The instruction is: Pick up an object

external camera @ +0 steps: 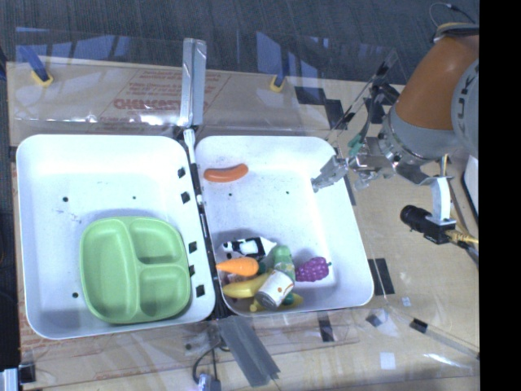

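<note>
**Arm poised at the right bin's far corner, toys heaped at the near edge**

Down at the near edge of the right bin (350, 243), that's where the action sits: a tight heap of toy food. There's a yellow banana (244, 288) lying along the near wall, a small can (274, 288) tipped across it, an orange carrot (238, 266) just to the left, and a black-and-white piece (248, 248) tucked behind the carrot. A green item (283, 259) stands in the middle of the pile, and a purple bunch of grapes (312, 270) rests on the right, touching the heap. Well apart from all that, a lone orange-red sausage (225, 173) lies flat near the far-left corner of the same bin, with bare white floor around it.

Over in the left bin (41, 186), a green divided tray (134, 268) sits flat toward the near side, three compartments facing up.

Now the arm (435, 88): it comes in from the right, orange band up high, the grey wrist angled down and leftward. The gripper (330, 173) hangs over the right bin's far-right rim, well away from the heap and from the sausage. The jaws point left into the bin, but how far open they are, I cannot tell from this angle. Nothing is visible between them.

Both bins sit side by side on the worktop (423, 292), pale wood showing to the right.
</note>
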Action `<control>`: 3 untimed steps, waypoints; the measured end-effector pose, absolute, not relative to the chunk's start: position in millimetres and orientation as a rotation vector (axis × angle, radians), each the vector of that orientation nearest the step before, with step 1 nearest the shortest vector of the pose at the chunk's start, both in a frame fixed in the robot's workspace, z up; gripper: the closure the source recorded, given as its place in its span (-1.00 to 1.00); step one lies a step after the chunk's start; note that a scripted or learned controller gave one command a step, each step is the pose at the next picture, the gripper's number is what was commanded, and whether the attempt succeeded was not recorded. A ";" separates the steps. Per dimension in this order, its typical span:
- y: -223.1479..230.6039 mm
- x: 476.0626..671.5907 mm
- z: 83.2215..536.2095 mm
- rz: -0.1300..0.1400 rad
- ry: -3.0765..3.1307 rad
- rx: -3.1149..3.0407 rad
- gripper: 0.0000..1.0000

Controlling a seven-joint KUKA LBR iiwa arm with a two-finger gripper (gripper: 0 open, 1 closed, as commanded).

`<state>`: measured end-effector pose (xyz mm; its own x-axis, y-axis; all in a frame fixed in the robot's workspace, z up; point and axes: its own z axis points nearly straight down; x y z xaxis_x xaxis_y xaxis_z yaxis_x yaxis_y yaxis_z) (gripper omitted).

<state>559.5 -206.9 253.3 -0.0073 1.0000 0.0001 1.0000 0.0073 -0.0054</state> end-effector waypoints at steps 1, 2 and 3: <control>-169.0 587.1 138.8 0.006 -2.239 -2.198 -1.00; -149.1 654.5 89.3 0.005 -2.230 -2.208 -1.00; -100.6 656.5 90.8 0.008 -2.298 -2.142 -1.00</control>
